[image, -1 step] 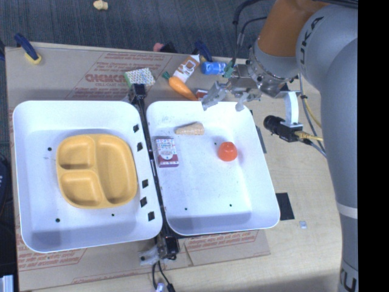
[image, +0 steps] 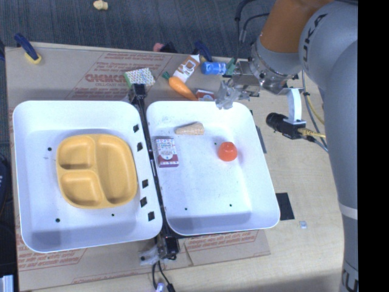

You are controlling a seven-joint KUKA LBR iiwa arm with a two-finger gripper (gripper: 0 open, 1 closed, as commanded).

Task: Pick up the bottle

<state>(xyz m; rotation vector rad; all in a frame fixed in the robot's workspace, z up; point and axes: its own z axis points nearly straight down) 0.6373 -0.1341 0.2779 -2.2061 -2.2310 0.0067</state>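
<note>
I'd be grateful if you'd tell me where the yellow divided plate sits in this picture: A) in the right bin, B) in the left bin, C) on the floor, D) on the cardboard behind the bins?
B: the yellow divided plate lies inside the left bin, while the right bin holds an orange-red round item and other small things.

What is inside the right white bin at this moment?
Inside the right bin lie a beige bread-like piece, a small red packet and an orange-red round object. The pincer hangs over the far rim and hides a small part there.
</note>
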